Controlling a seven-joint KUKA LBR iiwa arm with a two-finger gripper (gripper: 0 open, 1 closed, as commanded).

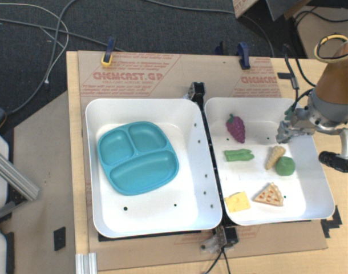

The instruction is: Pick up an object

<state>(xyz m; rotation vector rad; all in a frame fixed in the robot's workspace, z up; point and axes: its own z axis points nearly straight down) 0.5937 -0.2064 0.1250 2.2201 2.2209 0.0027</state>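
Note:
The right bin [311, 207] holds several toy foods. Purple grapes [236, 128] lie at its back left, with a green pea pod [238, 155] just in front of them. A tan cone [274, 157] lies tilted beside a green ball [286, 165], the two touching. A pizza slice [269, 196] and a yellow cheese block [238, 202] sit near the front. My gripper [285, 133] hangs over the bin's back right, just behind the cone and the ball, and I see nothing held in it.
The left bin [100, 210] holds a blue divided plate [138, 157]. A black clamp [197, 90] sits where the two bins meet at the back. The arm's orange band [337, 79] rises at the right edge. A black part [335, 160] sticks in beside the right bin.

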